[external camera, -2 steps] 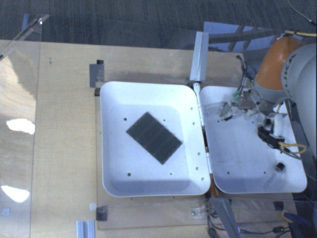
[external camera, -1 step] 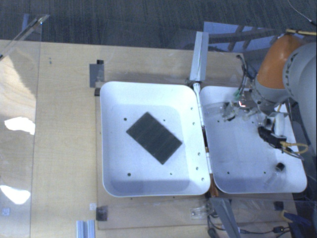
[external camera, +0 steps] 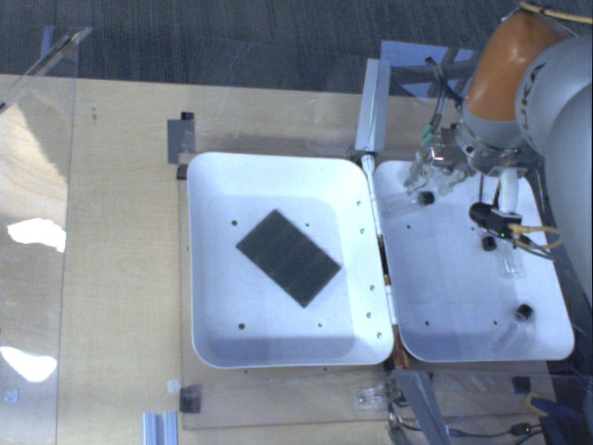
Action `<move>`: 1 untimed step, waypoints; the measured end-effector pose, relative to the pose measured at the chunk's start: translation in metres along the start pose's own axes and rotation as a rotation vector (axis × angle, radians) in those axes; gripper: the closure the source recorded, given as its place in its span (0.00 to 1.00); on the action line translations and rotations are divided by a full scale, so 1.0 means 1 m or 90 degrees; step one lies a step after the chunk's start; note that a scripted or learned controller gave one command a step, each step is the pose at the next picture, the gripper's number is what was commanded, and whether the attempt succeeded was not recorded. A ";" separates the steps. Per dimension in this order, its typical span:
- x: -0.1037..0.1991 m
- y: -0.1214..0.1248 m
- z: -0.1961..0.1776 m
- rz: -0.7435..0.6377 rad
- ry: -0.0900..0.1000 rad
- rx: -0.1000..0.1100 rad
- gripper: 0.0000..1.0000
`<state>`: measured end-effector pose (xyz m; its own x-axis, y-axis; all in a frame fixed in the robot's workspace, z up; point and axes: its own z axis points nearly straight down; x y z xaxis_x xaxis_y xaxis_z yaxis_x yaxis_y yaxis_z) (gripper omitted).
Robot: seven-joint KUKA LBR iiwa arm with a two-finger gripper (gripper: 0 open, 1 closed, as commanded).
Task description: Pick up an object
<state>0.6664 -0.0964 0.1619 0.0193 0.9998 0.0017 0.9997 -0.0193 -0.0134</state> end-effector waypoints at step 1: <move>0.036 -0.030 -0.091 -0.063 -0.003 -0.012 1.00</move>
<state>0.6387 -0.0598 0.2539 -0.0789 0.9969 -0.0019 0.9969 0.0789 0.0062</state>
